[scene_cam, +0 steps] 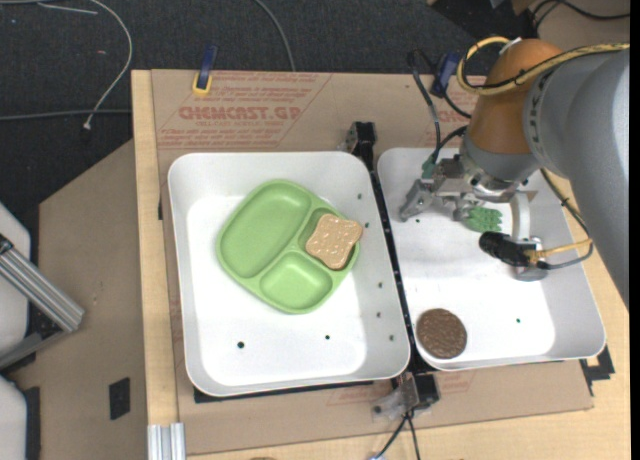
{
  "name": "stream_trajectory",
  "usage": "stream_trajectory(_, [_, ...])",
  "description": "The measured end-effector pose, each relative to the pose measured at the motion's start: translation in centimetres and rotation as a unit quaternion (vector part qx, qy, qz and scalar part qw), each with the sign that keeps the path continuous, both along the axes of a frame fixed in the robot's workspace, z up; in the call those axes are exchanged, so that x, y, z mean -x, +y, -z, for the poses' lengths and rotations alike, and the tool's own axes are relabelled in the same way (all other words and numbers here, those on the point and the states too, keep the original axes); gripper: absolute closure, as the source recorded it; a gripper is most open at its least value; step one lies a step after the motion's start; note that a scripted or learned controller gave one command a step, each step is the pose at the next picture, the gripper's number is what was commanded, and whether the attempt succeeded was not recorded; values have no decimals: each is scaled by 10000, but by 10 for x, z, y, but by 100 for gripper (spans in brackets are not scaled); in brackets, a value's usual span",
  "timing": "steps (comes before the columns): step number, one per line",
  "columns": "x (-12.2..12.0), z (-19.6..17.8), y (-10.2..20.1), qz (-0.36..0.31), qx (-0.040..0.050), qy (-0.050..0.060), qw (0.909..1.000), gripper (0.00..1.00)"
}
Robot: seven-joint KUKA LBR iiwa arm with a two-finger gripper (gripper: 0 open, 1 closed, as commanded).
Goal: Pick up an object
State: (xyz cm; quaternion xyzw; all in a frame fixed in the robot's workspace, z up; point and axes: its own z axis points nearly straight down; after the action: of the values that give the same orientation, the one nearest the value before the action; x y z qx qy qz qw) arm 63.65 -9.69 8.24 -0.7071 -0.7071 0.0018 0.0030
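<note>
My gripper [440, 211] hangs low over the back of the right bin [560, 333], open, with bare white floor between its fingers. A small green leafy piece [488, 217] lies just right of the right finger, partly hidden by the wrist; I cannot tell if it touches the finger. A round brown patty [441, 333] sits at the right bin's front left corner. In the left bin [200, 248] a green divided plate [268, 243] carries a slice of toast [332, 240] on its right edge.
A dark ridge [388, 248] separates the two bins. The grey arm with its orange band [515, 68] crosses the back right of the right bin. Cardboard [240, 113] lies under and behind the bins.
</note>
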Motion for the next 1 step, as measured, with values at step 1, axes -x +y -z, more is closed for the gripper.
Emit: stream_trajectory(1, [-2,-14,0,3,1,-32,10000,100])
